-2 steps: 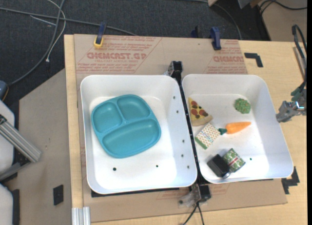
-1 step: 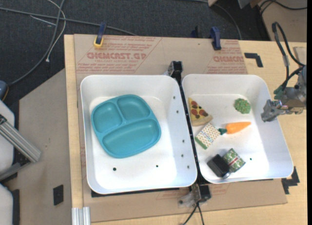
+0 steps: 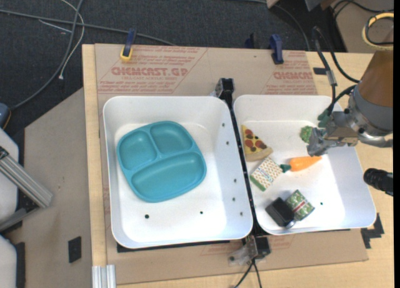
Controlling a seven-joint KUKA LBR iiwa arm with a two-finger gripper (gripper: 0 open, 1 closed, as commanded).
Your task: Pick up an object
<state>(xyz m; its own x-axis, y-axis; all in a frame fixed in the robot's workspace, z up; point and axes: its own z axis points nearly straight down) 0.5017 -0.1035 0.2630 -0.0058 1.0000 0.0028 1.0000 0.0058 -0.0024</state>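
1. While the arm reaches in from the right, the end effector (image 3: 317, 145) hovers just above the toy carrot (image 3: 304, 163) in the right bin (image 3: 350, 215); whether it is wide or narrow, I cannot tell.
2. Left bin (image 3: 125, 218) holds 1 teal plate (image 3: 162, 160).

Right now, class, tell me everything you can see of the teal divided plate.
The teal divided plate lies flat in the left white bin, slightly turned against the bin's edges. It looks like smooth matte plastic, rounded at the corners, with raised ridges dividing it into three compartments: two smaller ones on the far side, one larger one nearer the camera. It sits toward the bin's left half, resting on the floor, with nothing else touching it.
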